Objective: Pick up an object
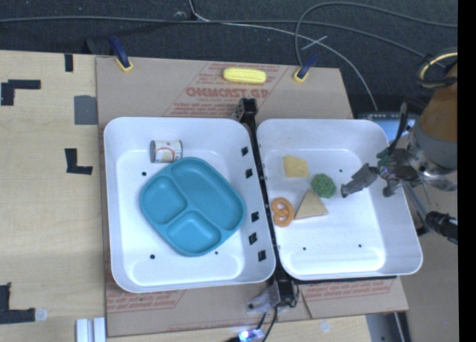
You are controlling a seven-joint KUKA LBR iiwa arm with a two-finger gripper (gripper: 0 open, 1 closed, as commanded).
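Observation:
The right bin (372, 259) holds a green broccoli piece (323, 184), a yellow cheese block (295, 166), a tan wedge (312, 205) and an orange pretzel (282, 211), all grouped in its left half. My gripper (370, 184) hangs over the bin's right side, just right of the broccoli. It is open, with one dark finger (355, 183) pointing toward the broccoli and nothing between the fingers. The grey arm with its orange band (439, 121) comes in from the right edge.
The left bin (119, 184) holds a blue divided plate (192, 205) and a small can (166, 152) lying at its back. A yellow corn cob (244, 75) rests on the cardboard behind the bins, between two clamps. Cables run across the dark floor at the back.

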